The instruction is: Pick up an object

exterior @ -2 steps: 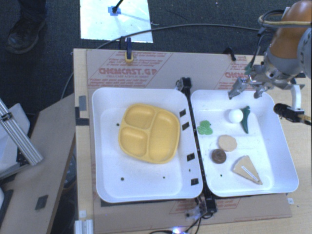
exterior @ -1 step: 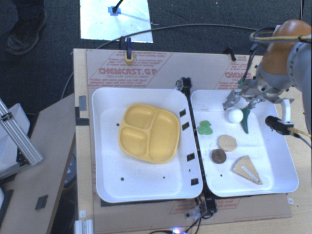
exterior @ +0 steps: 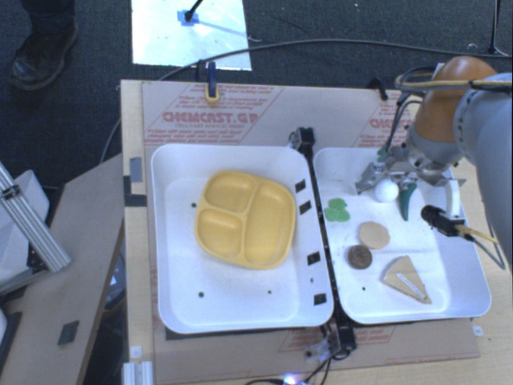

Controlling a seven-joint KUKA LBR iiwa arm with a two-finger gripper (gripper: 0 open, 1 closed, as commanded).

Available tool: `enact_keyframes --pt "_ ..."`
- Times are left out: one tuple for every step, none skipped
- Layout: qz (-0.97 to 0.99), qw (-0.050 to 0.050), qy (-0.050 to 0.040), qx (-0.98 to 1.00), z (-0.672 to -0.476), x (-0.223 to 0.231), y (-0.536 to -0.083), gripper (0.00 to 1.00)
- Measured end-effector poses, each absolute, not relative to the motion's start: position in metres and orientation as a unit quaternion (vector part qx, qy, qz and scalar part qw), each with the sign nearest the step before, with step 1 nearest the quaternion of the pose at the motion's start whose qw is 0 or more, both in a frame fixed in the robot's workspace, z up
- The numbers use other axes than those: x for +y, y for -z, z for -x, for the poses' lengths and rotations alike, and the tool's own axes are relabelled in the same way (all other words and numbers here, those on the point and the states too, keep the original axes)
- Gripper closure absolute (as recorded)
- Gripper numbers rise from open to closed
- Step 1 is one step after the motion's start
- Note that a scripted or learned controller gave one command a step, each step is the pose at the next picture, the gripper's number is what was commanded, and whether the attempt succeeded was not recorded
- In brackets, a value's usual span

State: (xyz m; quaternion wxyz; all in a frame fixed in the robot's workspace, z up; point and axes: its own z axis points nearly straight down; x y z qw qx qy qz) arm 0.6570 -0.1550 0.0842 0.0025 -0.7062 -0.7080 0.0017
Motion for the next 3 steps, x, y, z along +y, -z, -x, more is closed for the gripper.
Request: enact_keyframes --pt "0.706 0.001 -0.0004 -0.708 -0.659 -0.155 -0.096 1.00" --pt "0.707 -0.002 0.0008 -0.707 -0.660 -0.162 -0.141 1.00" --pt "0.707 -0.002 0.0008 -0.707 -0.655 -0.170 -0.192 1.00"
